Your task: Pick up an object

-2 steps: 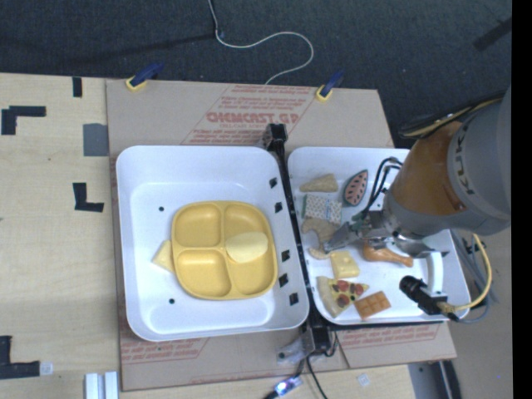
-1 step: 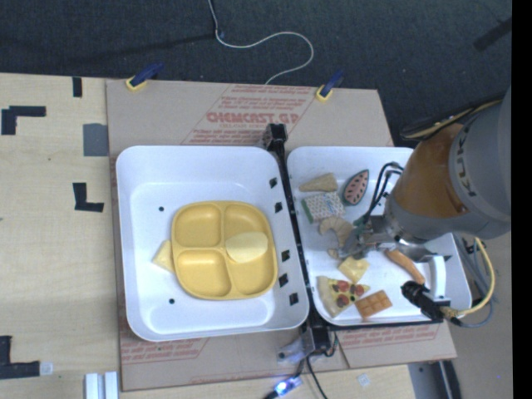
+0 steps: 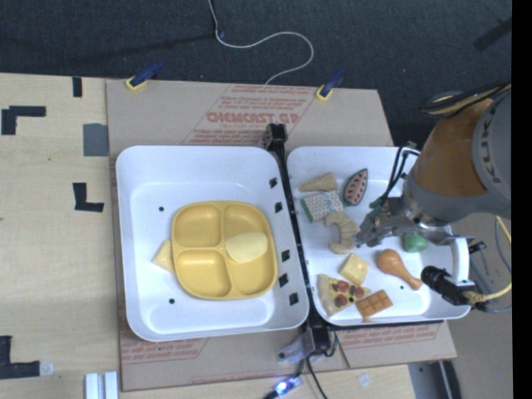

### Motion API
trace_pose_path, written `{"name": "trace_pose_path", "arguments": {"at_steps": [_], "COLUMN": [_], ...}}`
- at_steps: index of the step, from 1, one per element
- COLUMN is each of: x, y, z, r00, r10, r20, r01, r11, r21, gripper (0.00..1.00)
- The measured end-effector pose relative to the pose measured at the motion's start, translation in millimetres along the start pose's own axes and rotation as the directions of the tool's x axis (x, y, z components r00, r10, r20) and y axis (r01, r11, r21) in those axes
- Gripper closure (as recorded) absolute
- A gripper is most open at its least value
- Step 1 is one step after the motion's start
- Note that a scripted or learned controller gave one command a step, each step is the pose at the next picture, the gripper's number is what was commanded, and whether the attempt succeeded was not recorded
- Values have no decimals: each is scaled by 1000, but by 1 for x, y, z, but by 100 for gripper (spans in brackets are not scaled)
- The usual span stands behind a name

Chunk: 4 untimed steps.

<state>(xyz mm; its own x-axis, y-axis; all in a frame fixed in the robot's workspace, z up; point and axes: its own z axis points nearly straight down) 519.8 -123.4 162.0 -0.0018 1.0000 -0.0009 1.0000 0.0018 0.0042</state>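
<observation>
Toy food crowded the right bin (image 3: 413, 309), so we hung the claw (image 3: 371, 229) low beside the croissant (image 3: 342, 231); its grip state we couldn't tell.

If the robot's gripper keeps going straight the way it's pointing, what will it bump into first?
Probably the tan croissant-shaped toy: the gripper points down-left at it in the right bin. Depth is hard to judge from above.

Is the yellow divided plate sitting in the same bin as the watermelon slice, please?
No, the yellow divided plate lies in the left bin, while the watermelon slice lies in the right bin.
</observation>
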Motion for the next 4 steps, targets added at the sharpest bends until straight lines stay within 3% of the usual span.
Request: {"name": "trace_pose_path", "arguments": {"at_steps": [1,2,4], "x": [7,8,103], "y": [2,3,56], "z": [-44,-63,-77], "r00": [1000,1000,1000], "r10": [-1,0,-5], "r20": [-1,-1,-3], "r01": [1,0,5], "r11": [1000,1000,1000], "r21": [1,4,5], "gripper": [100,100,100]}}
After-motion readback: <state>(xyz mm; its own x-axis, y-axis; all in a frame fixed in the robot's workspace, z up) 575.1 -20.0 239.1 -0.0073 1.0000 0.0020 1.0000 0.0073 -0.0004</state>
